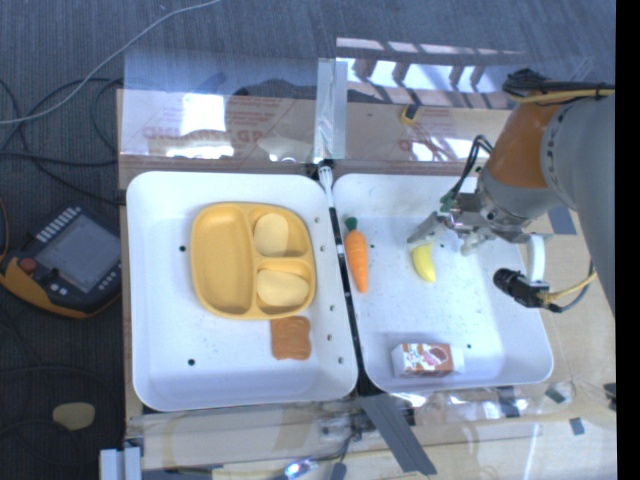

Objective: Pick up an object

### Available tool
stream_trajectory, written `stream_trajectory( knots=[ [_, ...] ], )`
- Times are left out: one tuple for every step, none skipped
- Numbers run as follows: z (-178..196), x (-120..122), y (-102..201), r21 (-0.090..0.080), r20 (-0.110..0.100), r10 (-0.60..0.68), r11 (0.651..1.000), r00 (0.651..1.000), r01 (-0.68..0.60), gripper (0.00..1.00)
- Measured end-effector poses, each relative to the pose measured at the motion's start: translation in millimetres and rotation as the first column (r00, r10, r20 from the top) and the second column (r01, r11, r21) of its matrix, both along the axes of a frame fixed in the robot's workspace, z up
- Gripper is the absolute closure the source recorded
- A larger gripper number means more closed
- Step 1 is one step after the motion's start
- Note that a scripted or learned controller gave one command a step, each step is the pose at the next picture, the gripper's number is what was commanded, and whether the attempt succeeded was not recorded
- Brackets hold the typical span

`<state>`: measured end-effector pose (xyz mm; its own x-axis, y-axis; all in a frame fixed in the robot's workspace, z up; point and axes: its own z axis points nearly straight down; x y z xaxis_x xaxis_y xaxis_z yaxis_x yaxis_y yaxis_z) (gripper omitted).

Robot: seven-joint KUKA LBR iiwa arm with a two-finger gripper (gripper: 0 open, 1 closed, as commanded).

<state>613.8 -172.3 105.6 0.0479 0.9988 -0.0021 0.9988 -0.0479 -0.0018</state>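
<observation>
status: nothing picked yet, I'd say | gripper sits low in the right bin, fingers spread apart and holding nothing | closest target: yellow banana lying just beside the fingertips, carrot by the divider | left: close and lift

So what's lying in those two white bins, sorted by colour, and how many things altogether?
Yellow: 2, the divided tray and a small banana-like piece
Orange: 1, the toy carrot
Brown: 1, the flat toast-like piece
Red and white: 1, the small carton
Total: 5
</observation>
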Motion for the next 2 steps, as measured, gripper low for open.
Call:
stream_trajectory(
  knots=[
    [8.6, 0.6, 1.6, 0.002, -0.001, 0.002, 1.0, 1.0, -0.002, 1.0],
    [59.6, 4.6, -9.2, 0.0, 0.0, -0.161, 0.987, 0.987, 0.161, 1.0]
  ],
)
